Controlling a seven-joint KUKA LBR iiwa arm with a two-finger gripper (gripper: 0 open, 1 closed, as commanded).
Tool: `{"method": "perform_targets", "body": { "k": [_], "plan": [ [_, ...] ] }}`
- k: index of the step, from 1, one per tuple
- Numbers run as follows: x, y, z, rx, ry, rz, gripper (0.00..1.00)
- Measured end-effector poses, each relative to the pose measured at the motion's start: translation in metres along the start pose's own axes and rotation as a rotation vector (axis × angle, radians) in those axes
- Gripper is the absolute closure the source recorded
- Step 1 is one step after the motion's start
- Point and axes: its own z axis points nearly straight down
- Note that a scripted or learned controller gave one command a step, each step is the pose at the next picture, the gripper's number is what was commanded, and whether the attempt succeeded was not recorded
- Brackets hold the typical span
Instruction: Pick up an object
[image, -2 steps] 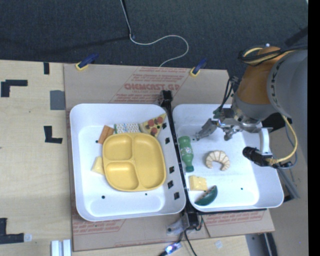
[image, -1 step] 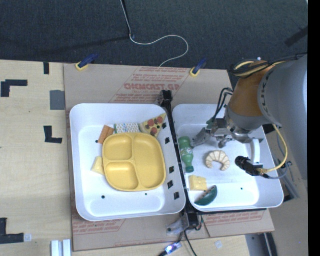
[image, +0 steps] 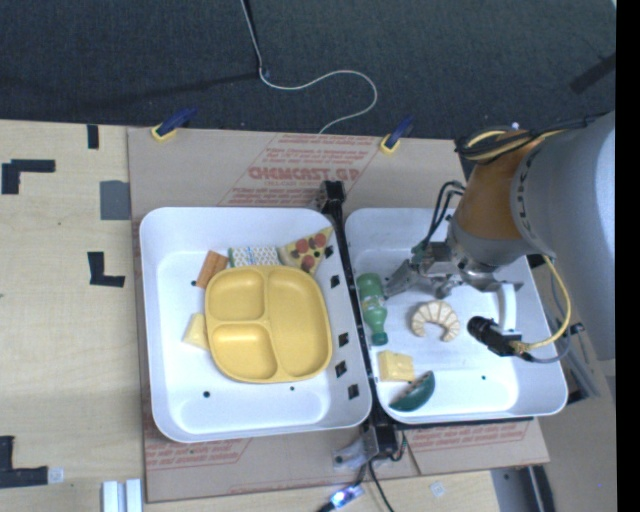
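The gripper (image: 432, 275) hangs in the right white bin (image: 520, 400), finger spread unclear, just above a beige croissant toy (image: 436, 320). Green plastic bottle (image: 373, 308), yellow cheese wedge (image: 395, 366) and dark green piece (image: 414, 392) lie nearby.

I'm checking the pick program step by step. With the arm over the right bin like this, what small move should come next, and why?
Probably a short shift toward the croissant and then down. The gripper hangs just above it in the right bin with nothing seen between its fingers, and the croissant lies apart from the green bottle and the cheese wedge, so it looks like the nearest uncrowded pick.
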Motion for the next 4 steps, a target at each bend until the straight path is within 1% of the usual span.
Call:
{"method": "perform_targets", "body": {
  "k": [1, 2, 3, 4],
  "plan": [
    [0.002, 0.0, -0.01, 0.003, 0.004, -0.002, 1.0],
    [0.008, 0.008, -0.068, 0.001, 0.009, -0.005, 1.0],
    [0.006, 0.011, -0.132, 0.0, 0.008, -0.004, 1.0],
    [0.006, 0.011, -0.139, 0.005, 0.01, -0.004, 1.0]
  ]
}}
